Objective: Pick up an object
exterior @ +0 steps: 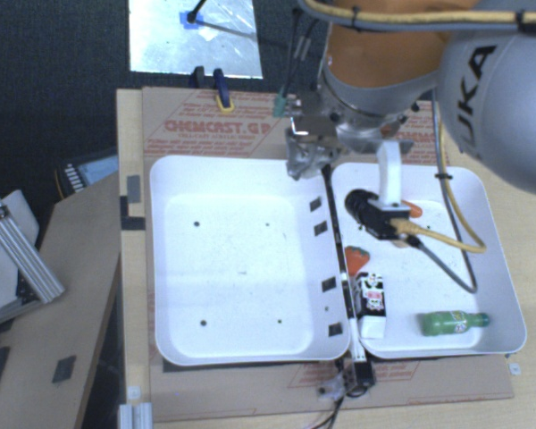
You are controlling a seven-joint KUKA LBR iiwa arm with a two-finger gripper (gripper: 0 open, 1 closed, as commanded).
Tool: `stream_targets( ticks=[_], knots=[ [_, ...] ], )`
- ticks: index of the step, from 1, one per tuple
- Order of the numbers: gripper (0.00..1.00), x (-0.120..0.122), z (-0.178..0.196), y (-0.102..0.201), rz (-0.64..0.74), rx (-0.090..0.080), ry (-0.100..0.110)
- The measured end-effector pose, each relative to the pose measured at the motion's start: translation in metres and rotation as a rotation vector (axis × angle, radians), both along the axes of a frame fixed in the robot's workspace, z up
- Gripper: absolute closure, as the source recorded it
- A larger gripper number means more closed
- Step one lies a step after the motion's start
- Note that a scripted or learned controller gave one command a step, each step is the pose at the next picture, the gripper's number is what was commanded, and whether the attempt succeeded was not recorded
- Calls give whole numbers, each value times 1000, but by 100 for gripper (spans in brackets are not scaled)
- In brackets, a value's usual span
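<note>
My gripper (305, 161) hangs over the far end of the divider between the two bins, at the back edge of the white right bin (498, 259). Nothing shows in its grasp. In the right bin, an orange-red strawberry-like toy (355, 259) lies against the divider. Just in front of it is a small black-and-white cow-patterned carton (372, 298). A green bottle (454, 323) lies on its side at the front right corner. A small orange thing (414, 210) peeks out beside the wrist bracket, mostly hidden.
The white left bin (232, 257) sits to the left of the divider. Both bins rest on a cardboard sheet (214, 125) with a blue clamp (221, 86) at its back edge. An aluminium rail (18, 248) stands at the far left.
</note>
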State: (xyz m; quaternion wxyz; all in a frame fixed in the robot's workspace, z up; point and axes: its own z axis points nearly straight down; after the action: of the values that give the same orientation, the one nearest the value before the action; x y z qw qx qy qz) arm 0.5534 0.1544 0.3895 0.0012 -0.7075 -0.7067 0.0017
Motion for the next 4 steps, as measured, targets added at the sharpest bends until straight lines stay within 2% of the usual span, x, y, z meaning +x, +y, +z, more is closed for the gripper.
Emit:
stream_targets(
  ticks=[1, 2, 3, 4],
  knots=[
    [100, 27, 5, 46, 8, 2, -8],
    [100, 38, 77, 82, 9, 5, -14],
    [100, -72, 100, 74, 10, 4, -5],
    [100, -67, 148, 80, 8, 4, -10]
  ],
)
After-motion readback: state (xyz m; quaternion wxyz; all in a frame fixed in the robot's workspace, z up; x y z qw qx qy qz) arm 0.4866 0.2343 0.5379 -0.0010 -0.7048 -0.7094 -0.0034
